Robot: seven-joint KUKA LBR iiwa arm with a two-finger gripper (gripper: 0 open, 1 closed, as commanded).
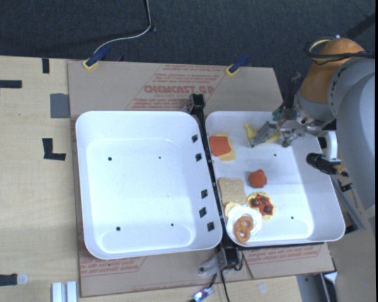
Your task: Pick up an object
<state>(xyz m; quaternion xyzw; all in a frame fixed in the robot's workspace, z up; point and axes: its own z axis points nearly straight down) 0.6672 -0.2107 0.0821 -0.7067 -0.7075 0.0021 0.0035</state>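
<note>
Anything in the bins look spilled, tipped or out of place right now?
Nothing stands out. The toy foods lie loose in the right bin: a red-topped piece, a red ball, a toast slice and a pretzel. The gripper hangs by a yellow piece.

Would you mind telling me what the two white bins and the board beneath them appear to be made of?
The left bin and right bin look like thin moulded plastic, smooth and slightly glossy, judging by their rounded corners, rolled rims and soft sheen. The board under them looks like matte brown corrugated cardboard with red printed lettering, though its inner structure cannot be seen.
</note>
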